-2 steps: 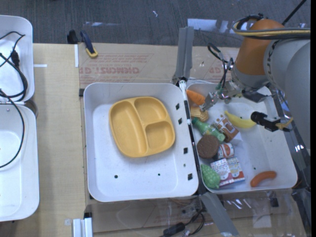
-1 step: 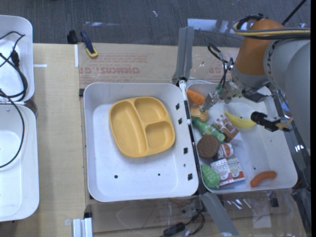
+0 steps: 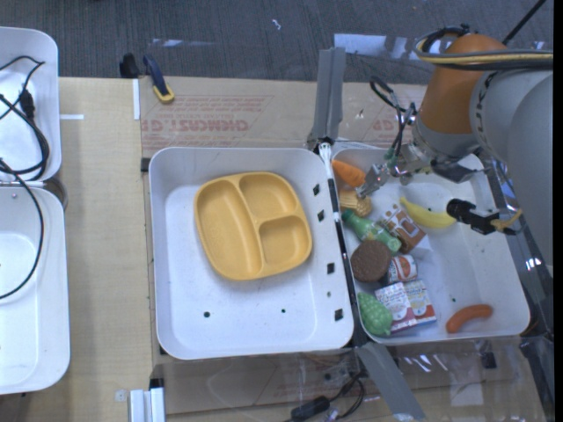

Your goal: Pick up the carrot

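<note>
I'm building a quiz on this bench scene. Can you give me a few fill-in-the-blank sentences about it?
1. The yellow divided plate lies in the ____ bin.
2. The carrot lies in the right bin's far-____ corner.
3. The banana lies in the ____ bin.

Missing words: left; left; right

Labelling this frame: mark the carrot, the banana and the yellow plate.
carrot (image 3: pixel 348 173): camera view, middle of its orange body.
banana (image 3: pixel 427 215): camera view, mid-curve.
yellow plate (image 3: pixel 230 236): camera view, large left compartment.

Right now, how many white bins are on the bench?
2: the left bin holds a yellow divided plate; the right bin holds the toy food, including the carrot.
</note>
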`<state>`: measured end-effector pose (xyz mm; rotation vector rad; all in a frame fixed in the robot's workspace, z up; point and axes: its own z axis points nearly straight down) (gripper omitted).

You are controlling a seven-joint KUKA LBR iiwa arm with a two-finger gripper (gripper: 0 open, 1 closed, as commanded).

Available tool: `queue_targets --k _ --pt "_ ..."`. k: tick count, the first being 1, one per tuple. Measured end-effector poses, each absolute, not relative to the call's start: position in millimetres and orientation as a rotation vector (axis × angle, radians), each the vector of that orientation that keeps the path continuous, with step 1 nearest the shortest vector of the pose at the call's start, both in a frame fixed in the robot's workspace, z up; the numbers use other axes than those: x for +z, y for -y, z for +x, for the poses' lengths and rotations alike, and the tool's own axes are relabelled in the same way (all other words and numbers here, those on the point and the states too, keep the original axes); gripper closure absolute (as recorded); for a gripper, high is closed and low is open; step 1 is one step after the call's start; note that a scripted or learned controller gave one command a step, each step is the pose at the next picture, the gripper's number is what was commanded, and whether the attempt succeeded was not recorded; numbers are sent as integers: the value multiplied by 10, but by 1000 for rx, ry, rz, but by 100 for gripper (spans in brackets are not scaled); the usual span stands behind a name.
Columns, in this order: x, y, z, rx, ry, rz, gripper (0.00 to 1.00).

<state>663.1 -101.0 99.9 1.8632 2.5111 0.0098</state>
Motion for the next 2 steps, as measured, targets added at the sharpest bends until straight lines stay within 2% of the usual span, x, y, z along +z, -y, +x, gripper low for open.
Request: queue_targets --k 1,2 --pt "1108 997 6642 15 -2511 1861 100" --pt "1105 998 6641 14 -2512 1862 0"
